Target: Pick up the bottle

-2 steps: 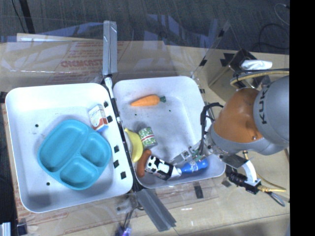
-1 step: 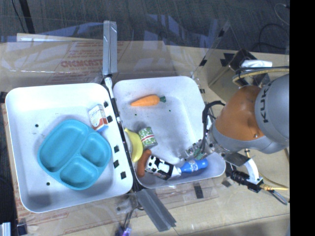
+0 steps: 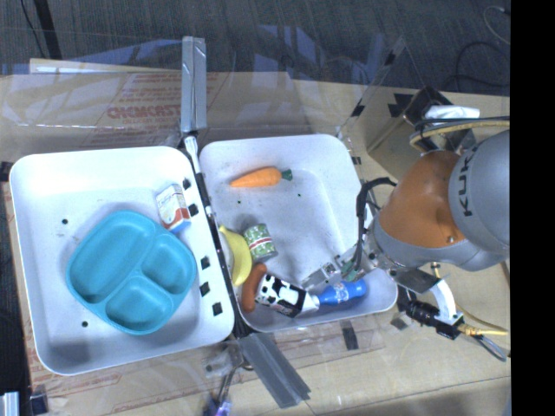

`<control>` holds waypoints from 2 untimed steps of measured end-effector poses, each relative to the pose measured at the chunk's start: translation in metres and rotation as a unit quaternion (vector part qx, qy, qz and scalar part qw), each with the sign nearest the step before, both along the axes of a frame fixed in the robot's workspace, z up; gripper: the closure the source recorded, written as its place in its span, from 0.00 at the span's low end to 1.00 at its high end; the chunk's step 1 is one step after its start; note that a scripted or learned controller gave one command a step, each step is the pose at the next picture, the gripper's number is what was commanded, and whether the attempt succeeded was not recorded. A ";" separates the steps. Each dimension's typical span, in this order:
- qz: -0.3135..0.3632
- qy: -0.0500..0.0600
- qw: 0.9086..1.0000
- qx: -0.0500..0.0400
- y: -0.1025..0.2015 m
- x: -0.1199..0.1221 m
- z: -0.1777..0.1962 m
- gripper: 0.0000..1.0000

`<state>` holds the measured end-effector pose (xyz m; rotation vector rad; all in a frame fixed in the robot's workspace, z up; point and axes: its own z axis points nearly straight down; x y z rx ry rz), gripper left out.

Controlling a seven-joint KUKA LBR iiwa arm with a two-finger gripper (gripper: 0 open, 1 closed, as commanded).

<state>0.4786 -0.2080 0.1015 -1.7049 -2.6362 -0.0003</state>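
Left bin (image 3: 35, 232) is sitting at lower left of the frame, holding one blue divided plate (image 3: 130, 271) and one small white carton (image 3: 171, 204) with red and blue print, leaning at the plate's upper right edge.

Right bin (image 3: 286, 150) is sitting just beside it, centre frame. One orange carrot (image 3: 257, 178) is lying near its upper part, green tip pointing right. Lower left of this bin: one yellow banana-like item (image 3: 234, 251), one small green-and-white can (image 3: 259, 241) touching it, one brownish piece (image 3: 250, 286) below, one black-and-white cow-patterned toy (image 3: 283, 295).

One bottle (image 3: 343, 293), blue, is lying flat along the bin's lower wall, long axis running left-right with a slight upward tilt to the right; cannot tell which end is the cap.

Gripper (image 3: 334, 273) is reaching down just above the bottle's left part, near the toy; whether the fingers are spread or pressed together, cannot tell. The grey arm with the orange band is coming in from the right.

Surface (image 3: 130, 102) is tan, with clear plastic sheeting and red lettering at upper left. Dark carpet is showing along the top of the frame.
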 end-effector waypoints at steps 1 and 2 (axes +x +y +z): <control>0.002 0.000 1.000 0.000 0.000 0.001 0.010 1.00; 0.002 0.000 1.000 0.000 0.000 0.001 0.010 0.00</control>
